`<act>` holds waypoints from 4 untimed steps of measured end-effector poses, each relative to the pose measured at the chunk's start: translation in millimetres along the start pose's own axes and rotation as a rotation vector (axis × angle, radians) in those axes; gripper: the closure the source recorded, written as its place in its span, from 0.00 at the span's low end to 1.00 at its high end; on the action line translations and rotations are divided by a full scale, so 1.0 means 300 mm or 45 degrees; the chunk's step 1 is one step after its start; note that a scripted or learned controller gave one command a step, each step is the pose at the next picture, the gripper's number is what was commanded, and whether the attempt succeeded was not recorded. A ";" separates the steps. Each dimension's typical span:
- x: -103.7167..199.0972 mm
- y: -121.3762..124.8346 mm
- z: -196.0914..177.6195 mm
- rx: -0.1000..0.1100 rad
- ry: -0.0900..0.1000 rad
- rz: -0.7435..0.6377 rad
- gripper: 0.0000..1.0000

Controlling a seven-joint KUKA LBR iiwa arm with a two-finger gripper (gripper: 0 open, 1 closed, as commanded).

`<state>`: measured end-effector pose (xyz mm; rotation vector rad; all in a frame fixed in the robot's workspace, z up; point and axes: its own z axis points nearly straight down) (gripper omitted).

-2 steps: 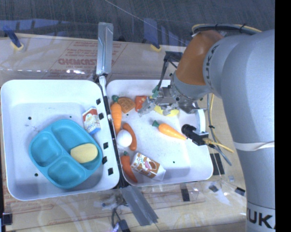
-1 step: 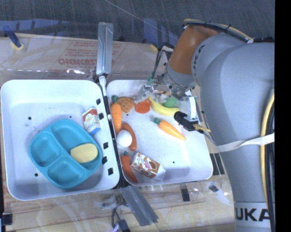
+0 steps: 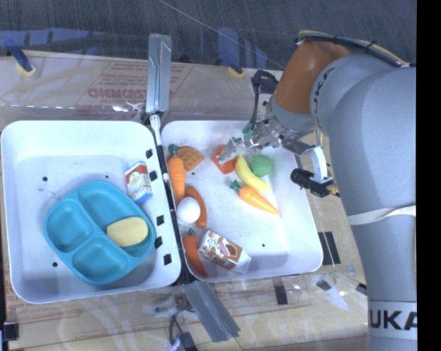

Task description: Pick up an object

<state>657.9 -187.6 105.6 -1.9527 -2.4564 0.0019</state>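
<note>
Your gripper [image 3: 251, 142] hangs at the right bin's [image 3: 297, 258] far edge, can't tell its state, banana [image 3: 247, 175] just nearward, running toward the right edge.

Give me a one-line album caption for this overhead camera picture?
Grey arm's pincer hovers over a yellow plastic banana in the right white bin; a blue divided tray sits left.

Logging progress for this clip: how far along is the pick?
Done: the tool has reached into the right bin, low over the banana, green ball and red piece. In hand: nothing visibly gripped; those toys lie in the bin. Left: grasping and lifting one.
</note>
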 end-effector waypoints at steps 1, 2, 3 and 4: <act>-0.001 -0.008 -0.020 0.018 0.005 -0.005 1.00; -0.001 -0.008 -0.020 0.018 0.005 -0.006 0.00; 0.003 -0.008 -0.040 0.025 0.008 -0.012 1.00; 0.003 -0.007 -0.042 0.024 0.007 -0.013 0.00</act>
